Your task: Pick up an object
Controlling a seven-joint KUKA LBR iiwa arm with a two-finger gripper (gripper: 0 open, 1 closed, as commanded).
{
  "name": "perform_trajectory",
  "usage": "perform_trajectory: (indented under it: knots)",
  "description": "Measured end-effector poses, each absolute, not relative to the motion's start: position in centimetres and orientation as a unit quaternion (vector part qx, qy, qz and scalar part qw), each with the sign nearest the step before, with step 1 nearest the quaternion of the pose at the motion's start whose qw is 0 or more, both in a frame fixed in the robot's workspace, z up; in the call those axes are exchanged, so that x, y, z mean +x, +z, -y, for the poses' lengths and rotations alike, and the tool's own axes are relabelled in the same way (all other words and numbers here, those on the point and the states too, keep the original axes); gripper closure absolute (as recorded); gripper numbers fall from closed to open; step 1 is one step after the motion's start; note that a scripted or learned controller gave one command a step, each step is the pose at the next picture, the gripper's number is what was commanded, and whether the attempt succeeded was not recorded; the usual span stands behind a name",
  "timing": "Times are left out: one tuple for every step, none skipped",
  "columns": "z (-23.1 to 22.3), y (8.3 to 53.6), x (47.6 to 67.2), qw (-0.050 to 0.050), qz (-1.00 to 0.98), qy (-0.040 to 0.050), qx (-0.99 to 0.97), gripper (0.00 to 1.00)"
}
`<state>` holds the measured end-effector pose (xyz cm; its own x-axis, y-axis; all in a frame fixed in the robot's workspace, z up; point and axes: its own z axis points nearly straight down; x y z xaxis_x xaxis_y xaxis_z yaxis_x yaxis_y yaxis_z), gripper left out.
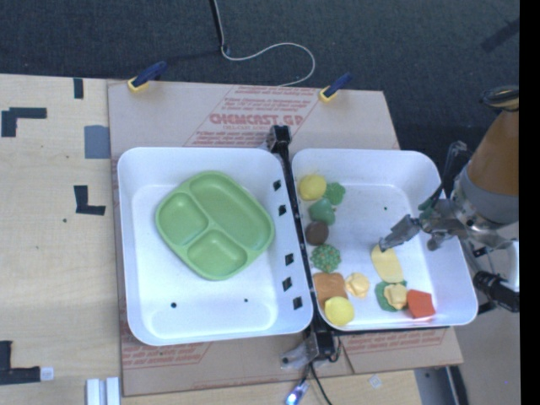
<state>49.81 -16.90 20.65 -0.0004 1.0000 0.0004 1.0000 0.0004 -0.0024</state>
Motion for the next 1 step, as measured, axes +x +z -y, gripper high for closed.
perform_trajectory:
  knots:
    - [7.21,19.16,49.0,0.003,0.71,-0.0001,-0.704,0.0]
